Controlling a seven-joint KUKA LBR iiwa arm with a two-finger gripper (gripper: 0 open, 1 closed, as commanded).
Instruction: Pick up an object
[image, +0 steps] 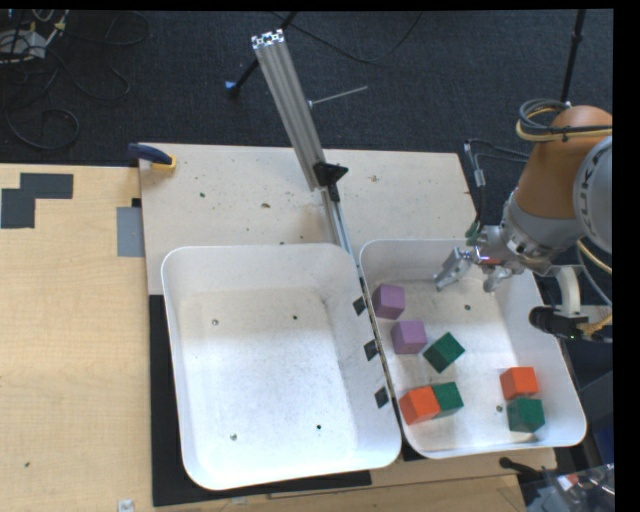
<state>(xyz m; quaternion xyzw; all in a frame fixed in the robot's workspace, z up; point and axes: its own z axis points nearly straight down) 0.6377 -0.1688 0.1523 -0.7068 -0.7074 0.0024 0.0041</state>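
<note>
The right bin (560, 425) holds several small blocks: two purple ones (389, 299) (408, 336), a tilted dark green one (443, 351), an orange block (420, 404) touching a green one (447, 397), and an orange block (518, 381) above a green one (525, 413) near the right wall. My gripper (472, 272) hangs over the bin's upper part, to the right of the top purple block, fingers spread open with nothing between them.
The left bin (190, 300) sits beside the right one, black clips along their shared wall. A slanted aluminium bar (295, 110) rises behind the bins. A blue-yellow clamp (152, 155) sits at the bench's back left corner.
</note>
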